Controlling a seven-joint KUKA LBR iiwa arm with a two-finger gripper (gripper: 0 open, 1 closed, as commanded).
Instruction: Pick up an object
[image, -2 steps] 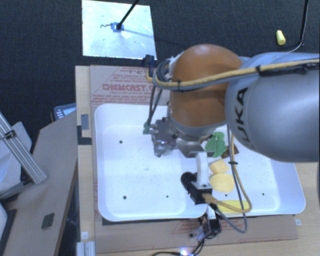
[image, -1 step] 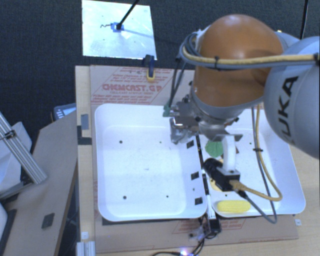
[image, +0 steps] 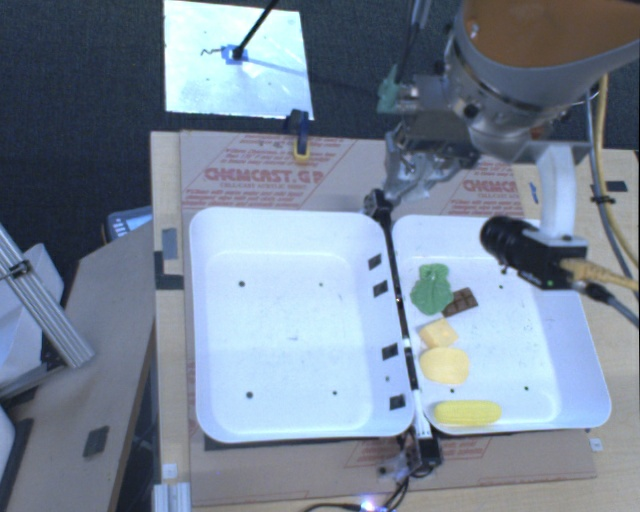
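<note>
the arm's wrist, grey with an orange band, hangs over the far edge of the bench, and the gripper (image: 383, 200) reaches down just above the far end of the black divider (image: 400, 320) where the two bins meet. i cannot tell how the gripper is set — it is small and dark against the divider — and nothing shows in it.

taking that divider as the landmark: the left bin (image: 215, 235) lies on its left side, white, with a few small dark dots on its floor. the right bin (image: 570, 400) lies on its right side and bears all the objects, which sit in a loose column close to the divider. nearest the far end is a green leafy piece (image: 431, 290), just right of the divider, with a small brown block (image: 461, 302) touching or nearly touching its right side. nearer the camera comes a pale yellow chunk (image: 437, 333), then a rounder yellow piece (image: 445, 366) just beside it, then a long yellow corn-like piece (image: 466, 412) lying crosswise near the bin's near rim.

a black cylindrical fitting (image: 520, 250) on a white bracket stands over the right bin's far side, well right of the divider — apart from the objects.
</note>
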